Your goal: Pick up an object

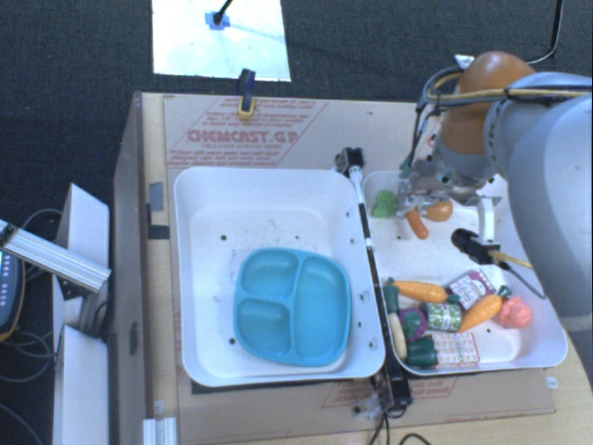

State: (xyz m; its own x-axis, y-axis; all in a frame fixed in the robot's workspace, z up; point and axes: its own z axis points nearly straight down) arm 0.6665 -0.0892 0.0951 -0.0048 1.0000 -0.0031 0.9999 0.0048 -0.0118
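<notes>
Small carrot on the white floor at the far end of the right bin, tilted, just below the gripper; touching it or not, cannot tell

Grey arm, orange band above the wrist; reaches in from the right and hangs over that far end. Gripper low over the bin there; open or closed, cannot tell from this angle.

Left bin, white and shallow, beside the right one, the two walls touching down the middle. Holds a blue divided tray, flat, towards its near end.

Right bin again, near end: a crowded heap. Printed card flat at the front edge, pink packet behind it. Long carrot lying crosswise, second carrot slanted beside a green can. Pink lump at the right of the heap, purple piece at the left, dark green piece just beside the card.

Far end, beside the small carrot: round orange piece to its right, pale green piece to its left, near the bin wall
</notes>
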